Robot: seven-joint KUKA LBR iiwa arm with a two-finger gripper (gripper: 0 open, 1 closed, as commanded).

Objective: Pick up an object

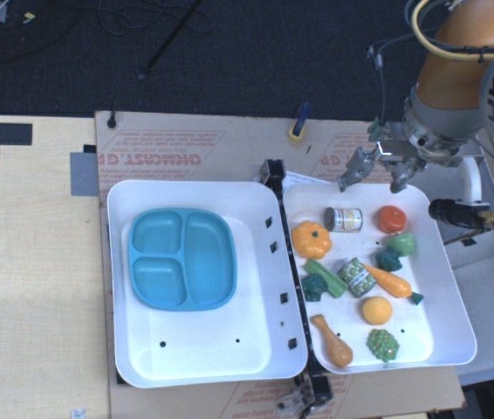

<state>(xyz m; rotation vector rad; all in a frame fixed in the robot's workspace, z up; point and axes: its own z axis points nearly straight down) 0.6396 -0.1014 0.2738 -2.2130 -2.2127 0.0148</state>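
The pincer [374, 171] hangs over the back edge of the right bin [456, 321], fingers spread apart with nothing between them, so it's open and empty. The arm [456, 59] comes in from the right, up above that bin's far corner.

So as for progress: I'd say basically nothing is done yet. No object is lifted, everything sits on the floor of the right bin. Closest to the pincer, just in front of it, is a small can [345, 220] lying on its side, and beside the can toward the arm there's a tomato [392, 218]. On the can's other side is an orange pumpkin [311, 240]. Further toward the front of that bin there's a carrot [391, 281], a second can [357, 276], some green bits I can't really make out, a lemon-ish yellow ball [376, 309], a drumstick [332, 342] and a green grape bunch [383, 345].

Left of the right bin, the other bin [133, 356] just has a blue tray [182, 259] in it, well apart from the action.

What's left, as far as I can judge: pretty much the whole job. Pick a target (the can or tomato look nearest), drop down, close, lift. It's crowded in the middle, so I'd guess the near stuff is the easier grab.
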